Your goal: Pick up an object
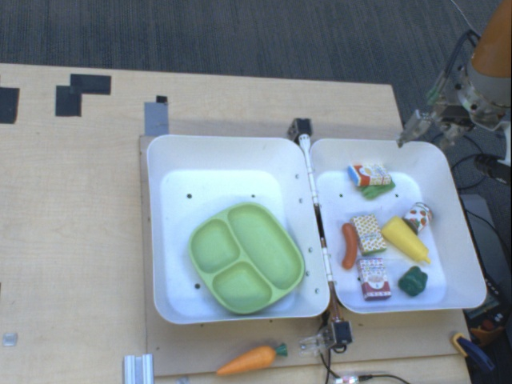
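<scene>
The right bin (456, 238) holds several small toys: a red, white and blue packet on a green piece (370, 176), a red sausage (350, 245), a speckled box (368, 233), a yellow wedge (406, 240), a small can (418, 216), a green broccoli (413, 281) and a red and white carton (374, 278). My gripper (430, 128) hangs over the bin's far right corner, beyond the toys. It is open, its fingers spread with nothing between them.
The left bin (172, 214) carries a green divided plate (246, 256). An orange toy carrot (250, 360) lies on the bench in front of the bins. A clamp (301, 127) sits at the far end of the seam between the bins.
</scene>
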`<move>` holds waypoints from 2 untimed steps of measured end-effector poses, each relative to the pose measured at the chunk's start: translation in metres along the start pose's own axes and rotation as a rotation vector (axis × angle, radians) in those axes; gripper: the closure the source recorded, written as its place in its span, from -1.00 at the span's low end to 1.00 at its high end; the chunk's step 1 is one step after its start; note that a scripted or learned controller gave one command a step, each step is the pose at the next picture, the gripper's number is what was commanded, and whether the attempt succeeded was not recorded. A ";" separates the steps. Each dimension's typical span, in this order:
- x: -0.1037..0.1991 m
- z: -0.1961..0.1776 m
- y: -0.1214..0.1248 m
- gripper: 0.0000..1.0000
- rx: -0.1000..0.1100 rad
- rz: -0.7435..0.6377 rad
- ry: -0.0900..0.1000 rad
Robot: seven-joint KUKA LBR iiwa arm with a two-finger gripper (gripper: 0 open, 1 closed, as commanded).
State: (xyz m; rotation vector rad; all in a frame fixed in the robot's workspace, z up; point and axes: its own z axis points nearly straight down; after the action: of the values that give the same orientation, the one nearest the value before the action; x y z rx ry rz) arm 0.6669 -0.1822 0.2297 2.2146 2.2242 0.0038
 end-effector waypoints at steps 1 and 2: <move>0.020 0.130 0.003 -1.00 -0.010 0.000 -0.002; 0.037 0.138 -0.058 -1.00 -0.017 0.003 -0.003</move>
State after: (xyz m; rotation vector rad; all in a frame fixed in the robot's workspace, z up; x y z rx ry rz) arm 0.6094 -0.1456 0.0918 2.2078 2.2107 0.0194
